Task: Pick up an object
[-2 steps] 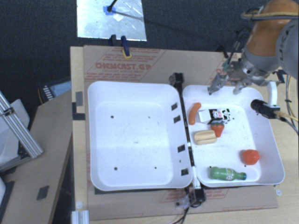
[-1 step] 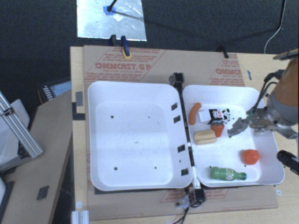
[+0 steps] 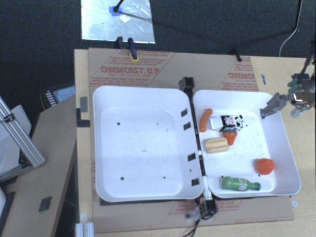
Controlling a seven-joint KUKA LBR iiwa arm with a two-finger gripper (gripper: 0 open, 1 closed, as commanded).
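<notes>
Objects all lay in the right bin point(image 3: 284, 132): a hot dog point(image 3: 206, 120) by the divider, a cow-print carton point(image 3: 231, 120) next to it, a carrot point(image 3: 230, 135) touching the carton's lower edge, a bun point(image 3: 216, 145) just below, a tomato point(image 3: 264, 166) off toward the right wall, and a green bottle point(image 3: 239, 183) lying along the near wall. My claw point(image 3: 270, 106) hung over the bin's far right corner, away from every item; I could not tell whether it was apart or together, since it was too small and blurred.

I judged the tomato the best pick: it sat alone, so nothing would get nudged. I would have centred above it, come straight down, and closed only once low enough to straddle it. The carton, carrot and bun were crowded and looked risky.
</notes>
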